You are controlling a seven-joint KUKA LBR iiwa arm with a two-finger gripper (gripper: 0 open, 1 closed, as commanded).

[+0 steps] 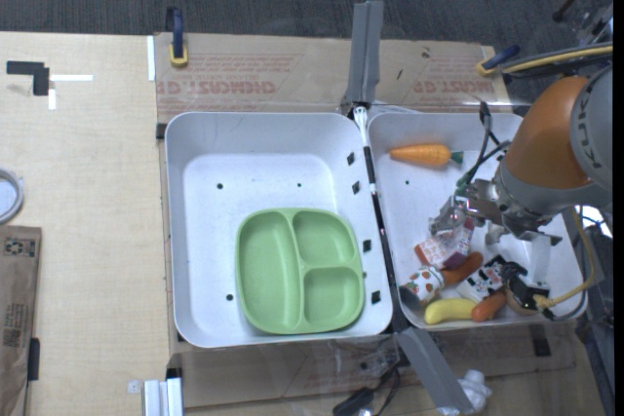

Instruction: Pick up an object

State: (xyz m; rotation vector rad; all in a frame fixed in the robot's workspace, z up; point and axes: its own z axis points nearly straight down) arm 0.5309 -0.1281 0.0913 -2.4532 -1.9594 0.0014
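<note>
The grey arm (585,127) reaches in from the right, its orange band (546,146) bulging above the wrist. The wrist bends down and to the left, carrying the pincer (456,221) low at the arm's left end. Dark cables run along the wrist beside the orange band.

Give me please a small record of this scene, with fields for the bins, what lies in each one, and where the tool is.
left bin: holds a green divided plate, lying flat toward the near side
right bin: holds a carrot at the far end, apart from a cluster of small items near the front, among them a banana
arm: reaches in over the right bin
tool: low over the cluster, finger state unclear
object held: cannot tell
</note>
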